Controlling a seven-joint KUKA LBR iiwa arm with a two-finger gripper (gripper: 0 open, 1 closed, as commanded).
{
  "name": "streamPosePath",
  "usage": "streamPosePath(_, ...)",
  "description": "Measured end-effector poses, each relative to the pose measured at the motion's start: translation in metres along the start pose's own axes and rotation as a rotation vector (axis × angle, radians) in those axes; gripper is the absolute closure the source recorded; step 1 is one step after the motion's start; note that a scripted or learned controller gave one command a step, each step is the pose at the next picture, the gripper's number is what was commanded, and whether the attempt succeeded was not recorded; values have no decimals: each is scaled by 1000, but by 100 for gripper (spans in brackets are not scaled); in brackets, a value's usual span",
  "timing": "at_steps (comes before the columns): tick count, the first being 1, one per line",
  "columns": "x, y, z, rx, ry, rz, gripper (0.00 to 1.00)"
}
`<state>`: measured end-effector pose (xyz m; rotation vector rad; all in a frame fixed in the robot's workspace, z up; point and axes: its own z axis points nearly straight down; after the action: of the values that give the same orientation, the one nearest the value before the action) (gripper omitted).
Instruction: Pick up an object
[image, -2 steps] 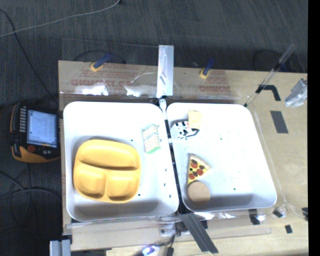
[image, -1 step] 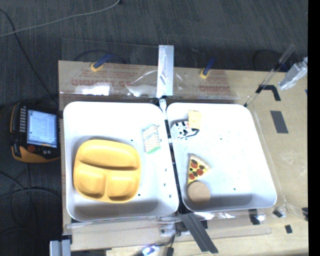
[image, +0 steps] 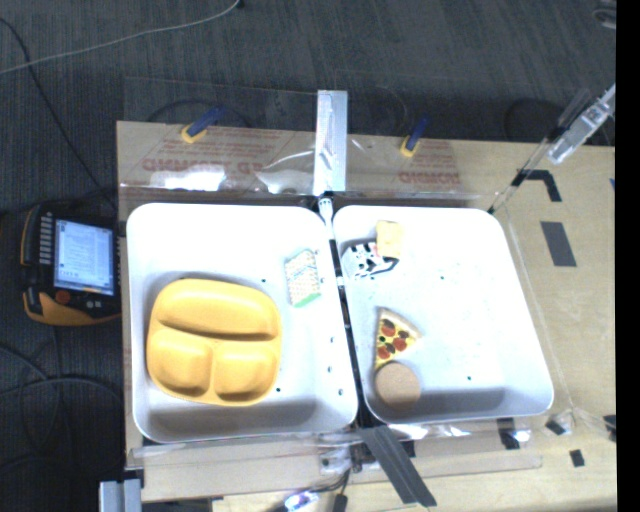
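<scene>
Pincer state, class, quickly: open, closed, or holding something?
Pincer: cannot be told.
The yellow tray lies in the left bin, and the pizza slice lies in the right bin.

Up at the far right corner a slim pale bar slants, thin dark rod below; whether it's the robot's, I can't tell.

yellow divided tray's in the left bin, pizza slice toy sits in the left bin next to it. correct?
Not quite. The yellow divided tray is in the left bin, but the pizza slice toy lies in the right bin, near its left wall, just above a round tan disc. The camera view shows this.
</scene>
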<state>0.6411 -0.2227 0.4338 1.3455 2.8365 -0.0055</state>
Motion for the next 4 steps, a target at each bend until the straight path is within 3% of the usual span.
streamPosePath(1,8,-10,0,1,1,-99,100)
streamPosePath(2,7,-9,-9,3,-3,-100,100)
streamPosePath(3,-6,8,0,-1,-1,-390,100)
streamPosePath(4,-10,13,0,-1,-2,-565,100)
